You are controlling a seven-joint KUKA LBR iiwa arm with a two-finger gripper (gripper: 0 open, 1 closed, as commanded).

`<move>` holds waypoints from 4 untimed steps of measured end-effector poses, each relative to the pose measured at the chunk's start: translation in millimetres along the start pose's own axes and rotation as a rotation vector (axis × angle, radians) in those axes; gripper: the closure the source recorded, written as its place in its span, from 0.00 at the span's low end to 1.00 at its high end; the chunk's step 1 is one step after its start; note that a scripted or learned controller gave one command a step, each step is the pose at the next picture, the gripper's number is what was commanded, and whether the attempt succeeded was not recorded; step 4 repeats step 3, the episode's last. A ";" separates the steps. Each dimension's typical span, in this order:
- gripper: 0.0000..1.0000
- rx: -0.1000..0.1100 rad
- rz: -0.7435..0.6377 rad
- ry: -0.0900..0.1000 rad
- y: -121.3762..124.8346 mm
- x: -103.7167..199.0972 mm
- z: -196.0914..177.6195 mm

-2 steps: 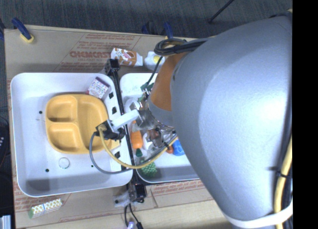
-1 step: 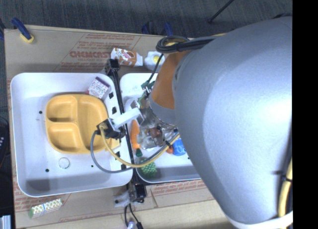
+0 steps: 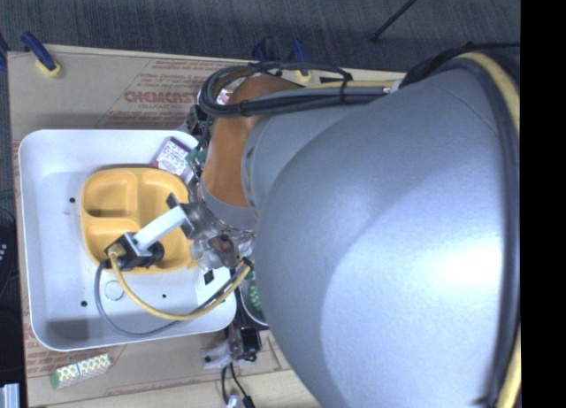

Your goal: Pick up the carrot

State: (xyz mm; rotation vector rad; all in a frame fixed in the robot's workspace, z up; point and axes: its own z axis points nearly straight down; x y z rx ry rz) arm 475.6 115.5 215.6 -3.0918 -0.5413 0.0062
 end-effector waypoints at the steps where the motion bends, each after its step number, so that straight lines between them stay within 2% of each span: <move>1: 1.00 -0.001 0.140 0.001 13.1 -4.3 -52.0; 2: 1.00 0.002 0.003 -0.002 76.5 -27.7 -38.3; 3: 1.00 0.003 -0.095 -0.003 13.8 6.4 22.4; 4: 1.00 0.003 -0.095 -0.003 13.8 6.4 22.4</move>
